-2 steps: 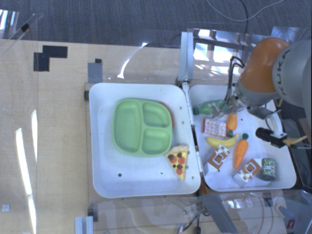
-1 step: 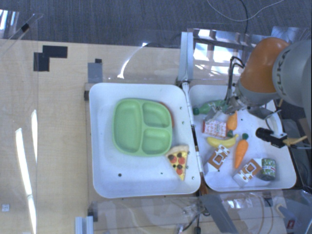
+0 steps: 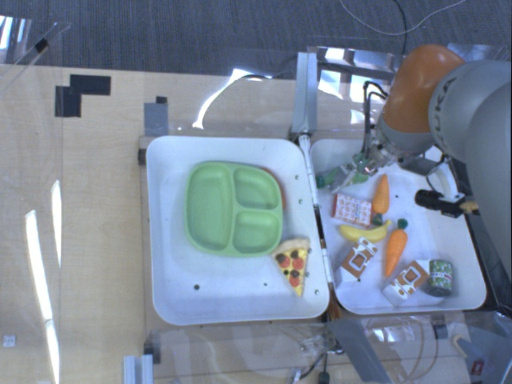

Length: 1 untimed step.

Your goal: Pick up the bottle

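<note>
What looks like the bottle [image 3: 336,175], a small greenish and clear item, lies at the back left of the right bin [image 3: 472,294]. My gripper [image 3: 366,165] is low over that back corner, right beside the bottle's right end. The grey wrist and orange band [image 3: 416,86] rise above it and cover most of it. Whether the gripper touches the bottle is hidden.
The right bin also holds two carrots [image 3: 381,194] [image 3: 395,250], a banana [image 3: 362,231], a red-and-white box [image 3: 352,209], two brown-and-white cartons [image 3: 359,258] [image 3: 408,281] and a green can [image 3: 441,276]. In the left bin [image 3: 168,278] lie a green divided plate [image 3: 234,209] and a pizza slice [image 3: 293,264].
</note>
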Motion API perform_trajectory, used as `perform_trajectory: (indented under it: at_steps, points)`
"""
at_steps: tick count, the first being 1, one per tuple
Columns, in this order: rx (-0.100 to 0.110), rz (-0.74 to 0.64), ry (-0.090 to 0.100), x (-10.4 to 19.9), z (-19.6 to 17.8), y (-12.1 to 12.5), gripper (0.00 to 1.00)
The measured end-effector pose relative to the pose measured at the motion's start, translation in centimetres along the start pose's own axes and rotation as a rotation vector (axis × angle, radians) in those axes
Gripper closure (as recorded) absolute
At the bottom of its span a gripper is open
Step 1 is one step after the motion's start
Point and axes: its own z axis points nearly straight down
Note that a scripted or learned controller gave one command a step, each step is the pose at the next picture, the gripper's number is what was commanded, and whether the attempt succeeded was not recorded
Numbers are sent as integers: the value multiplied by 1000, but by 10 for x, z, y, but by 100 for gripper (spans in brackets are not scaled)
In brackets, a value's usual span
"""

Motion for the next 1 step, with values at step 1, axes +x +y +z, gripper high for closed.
perform_trajectory:
  at_steps: [1]
  points:
    - [-8,-1,-6,-1,-13,2,100]
